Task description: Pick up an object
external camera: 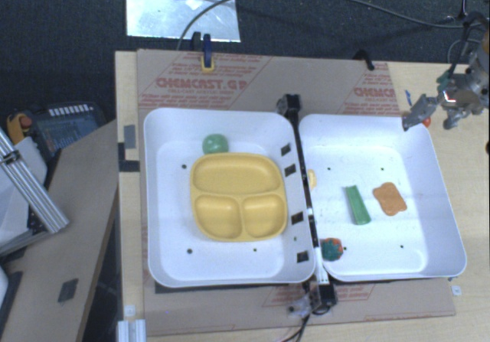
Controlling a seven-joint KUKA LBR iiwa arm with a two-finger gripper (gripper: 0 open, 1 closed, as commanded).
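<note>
1. Camera view: the gripper (435, 111) is hovering over the right bin's (429, 180) far right corner, fingers apart and holding nothing.
2. The green block (356, 204) and the orange piece (390, 198) are lying below and left of the gripper, well apart from it.
3. A good grasp likely means centring above one piece, then descending with the fingers straddling it.
</note>
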